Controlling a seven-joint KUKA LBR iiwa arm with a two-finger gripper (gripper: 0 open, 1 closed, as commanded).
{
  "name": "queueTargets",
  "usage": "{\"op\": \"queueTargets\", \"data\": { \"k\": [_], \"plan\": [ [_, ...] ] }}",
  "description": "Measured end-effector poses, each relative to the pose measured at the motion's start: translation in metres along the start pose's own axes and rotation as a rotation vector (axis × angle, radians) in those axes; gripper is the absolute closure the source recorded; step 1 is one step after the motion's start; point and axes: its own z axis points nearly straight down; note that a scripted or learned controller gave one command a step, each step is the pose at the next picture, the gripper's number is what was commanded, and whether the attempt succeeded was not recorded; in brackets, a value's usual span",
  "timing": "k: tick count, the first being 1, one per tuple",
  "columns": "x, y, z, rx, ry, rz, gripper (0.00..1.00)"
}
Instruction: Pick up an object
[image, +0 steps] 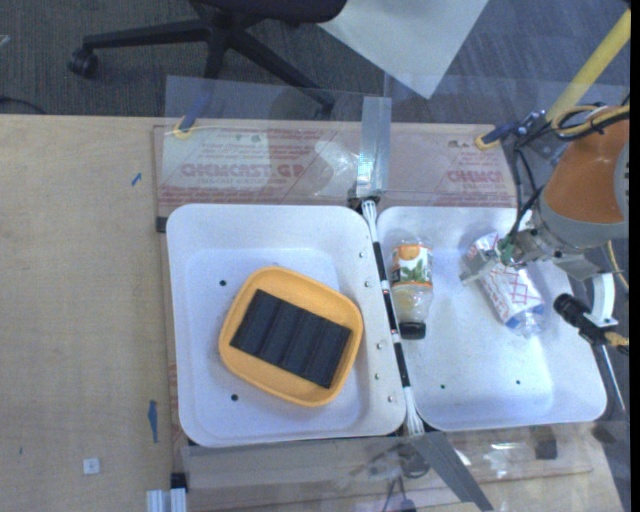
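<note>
Pincer (512, 250) at crumpled wrapper (508, 290) in right bin (560, 400), grip state can't tell; approach step, next needs solid clamp.

Illumination was even and fairly bright, apparently diffuse from overhead, with only soft, faint shadows beneath objects. The white bins (270, 232) were near overexposure, and the clear sheeting (300, 165) behind them carried pale glare. Focus was moderately soft throughout, with fine detail slightly smeared and grainy.
</note>
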Motion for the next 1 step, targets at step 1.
{"op": "queueTargets", "data": {
  "k": [1],
  "plan": [
    [-0.0102, 0.0016, 0.0030, -0.004, 0.001, -0.048, 0.00]
  ]
}}
